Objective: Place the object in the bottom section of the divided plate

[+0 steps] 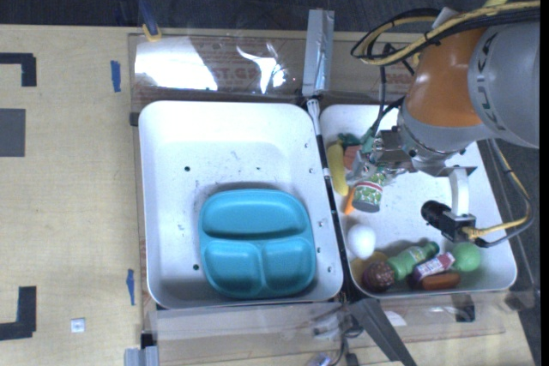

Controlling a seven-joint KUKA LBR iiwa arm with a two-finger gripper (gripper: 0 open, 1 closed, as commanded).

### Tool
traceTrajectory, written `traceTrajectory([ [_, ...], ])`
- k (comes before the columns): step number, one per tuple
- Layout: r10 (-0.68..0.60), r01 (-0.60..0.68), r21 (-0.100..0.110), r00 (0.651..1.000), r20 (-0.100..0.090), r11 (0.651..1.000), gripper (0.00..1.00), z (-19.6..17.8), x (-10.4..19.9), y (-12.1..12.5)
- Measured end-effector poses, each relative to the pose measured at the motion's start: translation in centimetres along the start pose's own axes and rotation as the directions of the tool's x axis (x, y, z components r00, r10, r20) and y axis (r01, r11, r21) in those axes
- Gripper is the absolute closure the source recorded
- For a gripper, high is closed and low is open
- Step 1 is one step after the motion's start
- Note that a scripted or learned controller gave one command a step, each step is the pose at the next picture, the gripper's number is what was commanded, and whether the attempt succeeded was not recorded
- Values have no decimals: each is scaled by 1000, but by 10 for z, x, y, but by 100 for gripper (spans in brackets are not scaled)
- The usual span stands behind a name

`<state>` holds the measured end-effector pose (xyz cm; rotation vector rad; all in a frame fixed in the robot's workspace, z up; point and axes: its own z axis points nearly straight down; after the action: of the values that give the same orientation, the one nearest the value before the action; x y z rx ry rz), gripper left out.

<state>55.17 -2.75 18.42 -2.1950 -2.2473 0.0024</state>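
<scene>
Two white bins sit side by side on the bench, the left bin [163, 184] bearing a blue divided plate [256, 243]. Over the right bin [497, 223], the gripper [375, 171] pinches a small green-labelled can [368, 193], above a white egg [361, 241] and a green bottle [410, 257].

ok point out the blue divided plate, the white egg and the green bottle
blue divided plate [256, 214]: camera view, on the ridge below its large top section
white egg [361, 241]: camera view, centre of its shell
green bottle [412, 256]: camera view, middle of its body
</scene>
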Motion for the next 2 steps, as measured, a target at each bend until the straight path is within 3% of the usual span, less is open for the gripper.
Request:
traceTrajectory([
  [1, -52, 52, 1, 999, -3, 999, 100, 0, 54, -28],
  [2, -50, 50, 1, 999, -2, 999, 0, 0, 53, -28],
])
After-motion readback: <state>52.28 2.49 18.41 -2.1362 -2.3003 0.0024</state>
